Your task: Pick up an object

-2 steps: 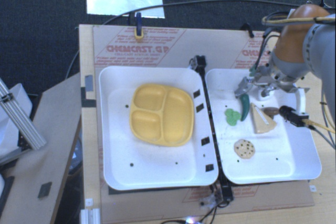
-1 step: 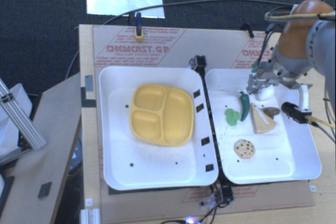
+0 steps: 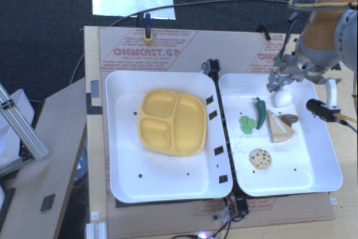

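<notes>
Two white bins [image 3: 168, 190] — one holding a yellow tray [image 3: 172, 121], the other a green pepper [image 3: 260, 112], white egg [image 3: 283, 98], tan dark-speckled cookie [image 3: 260, 159].

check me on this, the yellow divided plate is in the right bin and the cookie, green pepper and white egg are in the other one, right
Not quite. The camera view shows the yellow divided plate in the left bin, not the right one. The cookie, green pepper and white egg are in the other one, the right bin.
</notes>
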Robot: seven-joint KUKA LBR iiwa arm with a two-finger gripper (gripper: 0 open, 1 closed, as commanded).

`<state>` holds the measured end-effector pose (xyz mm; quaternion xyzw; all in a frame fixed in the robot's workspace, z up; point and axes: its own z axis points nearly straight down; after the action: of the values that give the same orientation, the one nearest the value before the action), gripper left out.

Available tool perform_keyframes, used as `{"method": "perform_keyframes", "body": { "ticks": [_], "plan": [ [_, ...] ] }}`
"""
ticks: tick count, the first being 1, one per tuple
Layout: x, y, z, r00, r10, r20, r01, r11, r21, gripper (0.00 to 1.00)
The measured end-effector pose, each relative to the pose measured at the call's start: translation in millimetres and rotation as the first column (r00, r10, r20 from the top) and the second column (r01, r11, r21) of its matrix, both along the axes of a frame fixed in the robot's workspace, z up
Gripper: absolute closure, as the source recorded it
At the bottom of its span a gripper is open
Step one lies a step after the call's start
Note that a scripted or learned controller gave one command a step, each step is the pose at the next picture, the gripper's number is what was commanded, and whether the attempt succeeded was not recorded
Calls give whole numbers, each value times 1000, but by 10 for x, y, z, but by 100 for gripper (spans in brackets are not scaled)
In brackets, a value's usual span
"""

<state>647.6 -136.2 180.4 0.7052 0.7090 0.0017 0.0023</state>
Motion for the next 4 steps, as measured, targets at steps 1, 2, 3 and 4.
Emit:
{"method": "perform_keyframes", "body": {
  "ticks": [1, 2, 3, 4],
  "plan": [
    [9, -69, 629, 1000, 0, 2, 0, 1000, -1, 100],
    [22, -71, 1175, 1000, 1, 2, -1, 1000, -1, 100],
    [-43, 427, 1040, 1000, 2, -5, -2, 1000, 1, 100],
    [-228, 923, 1047, 1000, 3, -5, -3, 1000, 2, 100]
  ]
}}
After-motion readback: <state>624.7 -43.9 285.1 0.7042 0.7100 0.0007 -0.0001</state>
